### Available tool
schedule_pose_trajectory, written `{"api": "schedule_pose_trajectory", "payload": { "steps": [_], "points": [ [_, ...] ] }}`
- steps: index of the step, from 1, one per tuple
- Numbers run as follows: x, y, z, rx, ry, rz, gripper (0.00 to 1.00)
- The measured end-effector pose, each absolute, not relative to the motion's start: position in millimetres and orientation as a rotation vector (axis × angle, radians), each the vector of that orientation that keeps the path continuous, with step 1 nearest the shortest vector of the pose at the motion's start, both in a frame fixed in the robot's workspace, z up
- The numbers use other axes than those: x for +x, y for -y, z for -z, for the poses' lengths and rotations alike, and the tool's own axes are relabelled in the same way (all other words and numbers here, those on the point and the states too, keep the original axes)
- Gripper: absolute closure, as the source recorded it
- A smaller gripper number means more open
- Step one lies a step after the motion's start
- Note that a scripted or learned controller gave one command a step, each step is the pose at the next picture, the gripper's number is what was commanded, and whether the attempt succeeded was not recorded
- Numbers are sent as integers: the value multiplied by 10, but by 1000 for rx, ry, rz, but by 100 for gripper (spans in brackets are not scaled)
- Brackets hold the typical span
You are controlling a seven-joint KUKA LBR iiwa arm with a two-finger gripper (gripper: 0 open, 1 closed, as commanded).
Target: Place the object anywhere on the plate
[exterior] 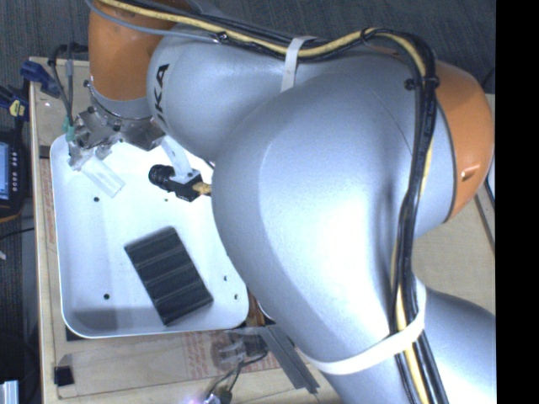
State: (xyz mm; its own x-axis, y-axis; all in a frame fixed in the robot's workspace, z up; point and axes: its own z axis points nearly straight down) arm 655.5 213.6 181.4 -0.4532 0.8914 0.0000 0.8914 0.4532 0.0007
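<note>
The gripper (pixel 88 150) is hanging over the white bin's (pixel 84 251) upper-left corner; its grasp state cannot be told. A black ridged plate (pixel 168 274) is lying below.

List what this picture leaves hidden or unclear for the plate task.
- Second bin: camera view, covered by the arm.
- Plate: cannot be made out; the arm hides most of the bench.
- Gripper: fingers too small and pale against the white bin.
- Dark ribbed block: identity unclear.
</note>
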Motion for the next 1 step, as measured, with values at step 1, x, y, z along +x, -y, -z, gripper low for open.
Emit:
{"api": "schedule_pose_trajectory", "payload": {
  "steps": [1],
  "points": [
    [5874,-1856,-2792,980,-2985,3,100]
  ]
}}
